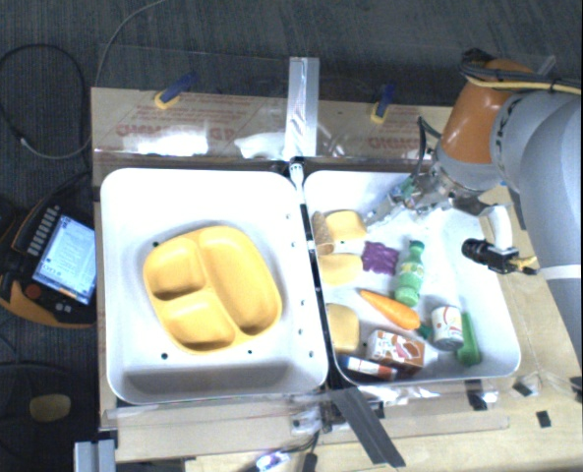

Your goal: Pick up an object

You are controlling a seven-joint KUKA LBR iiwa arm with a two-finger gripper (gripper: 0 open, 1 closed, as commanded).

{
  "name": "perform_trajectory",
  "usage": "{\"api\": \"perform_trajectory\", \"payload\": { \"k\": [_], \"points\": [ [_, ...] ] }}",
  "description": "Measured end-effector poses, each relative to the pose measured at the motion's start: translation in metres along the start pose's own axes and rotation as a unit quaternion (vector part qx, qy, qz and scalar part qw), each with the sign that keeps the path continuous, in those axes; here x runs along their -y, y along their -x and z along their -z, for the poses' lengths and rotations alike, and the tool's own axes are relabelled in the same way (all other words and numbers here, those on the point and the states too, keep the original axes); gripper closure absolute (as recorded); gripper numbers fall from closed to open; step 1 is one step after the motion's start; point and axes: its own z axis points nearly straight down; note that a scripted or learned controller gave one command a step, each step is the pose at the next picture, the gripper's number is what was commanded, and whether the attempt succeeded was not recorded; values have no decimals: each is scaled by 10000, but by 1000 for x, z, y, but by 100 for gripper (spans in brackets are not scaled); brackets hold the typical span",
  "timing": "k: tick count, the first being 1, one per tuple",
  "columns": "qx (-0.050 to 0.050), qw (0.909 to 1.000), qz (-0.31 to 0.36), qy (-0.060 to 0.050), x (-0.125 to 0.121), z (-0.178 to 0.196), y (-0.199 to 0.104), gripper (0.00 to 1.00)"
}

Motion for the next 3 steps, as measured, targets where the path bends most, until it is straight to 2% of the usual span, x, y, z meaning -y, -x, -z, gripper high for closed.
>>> {"api": "perform_trajectory", "payload": {
  "k": [1,2,3],
  "points": [
    [-9,10000,11,-15,-1,9,-1,100],
    [-9,10000,11,-18,-1,9,-1,0],
    [-9,10000,11,-18,-1,9,-1,0]
  ]
}}
